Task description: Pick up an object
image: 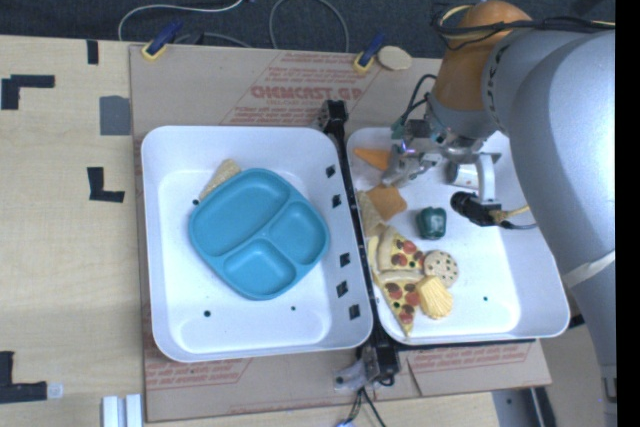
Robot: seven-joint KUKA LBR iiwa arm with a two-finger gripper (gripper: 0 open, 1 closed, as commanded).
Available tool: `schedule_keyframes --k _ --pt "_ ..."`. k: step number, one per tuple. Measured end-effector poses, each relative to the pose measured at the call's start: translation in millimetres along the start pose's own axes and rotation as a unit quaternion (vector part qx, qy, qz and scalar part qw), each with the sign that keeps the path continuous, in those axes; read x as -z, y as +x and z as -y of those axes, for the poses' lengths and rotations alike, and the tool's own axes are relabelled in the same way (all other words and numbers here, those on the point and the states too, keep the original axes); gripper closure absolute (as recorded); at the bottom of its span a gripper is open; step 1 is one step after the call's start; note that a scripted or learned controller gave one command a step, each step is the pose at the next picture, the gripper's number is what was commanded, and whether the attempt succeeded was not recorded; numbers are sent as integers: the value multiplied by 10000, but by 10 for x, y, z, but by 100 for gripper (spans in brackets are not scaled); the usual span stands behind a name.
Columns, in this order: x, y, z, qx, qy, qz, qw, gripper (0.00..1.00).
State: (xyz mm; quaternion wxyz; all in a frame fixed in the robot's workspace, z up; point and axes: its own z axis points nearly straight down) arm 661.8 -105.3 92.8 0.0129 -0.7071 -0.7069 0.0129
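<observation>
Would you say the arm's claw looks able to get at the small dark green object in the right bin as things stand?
Probably yes. The claw is over the right bin, and the dark green object lies just below it in the view, on bare bin floor, apart from the pizza slice and cookie, with nothing over it.

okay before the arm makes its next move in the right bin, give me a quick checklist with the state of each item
1. Tool over the right bin: ok.
2. Something held by the tool: cannot tell.
3. Tan block just below the tool, free of the pizza slice: ok.
4. Orange wedge close to the divider wall: not ok for an easy grasp.
5. Dark green object lying apart from its neighbours: ok.
6. Blue tray in the left bin, away from the arm: ok.
</observation>
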Motion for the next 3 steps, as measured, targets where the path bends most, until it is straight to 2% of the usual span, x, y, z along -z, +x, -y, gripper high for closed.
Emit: schedule_keyframes --k 1,2,3 --pt "5 15 -15 3 -35 -6 10000 0" --pt "-78 50 337 -5 -210 24 9998 0" --pt "-89 69 -28 4 -46 3 10000 0"
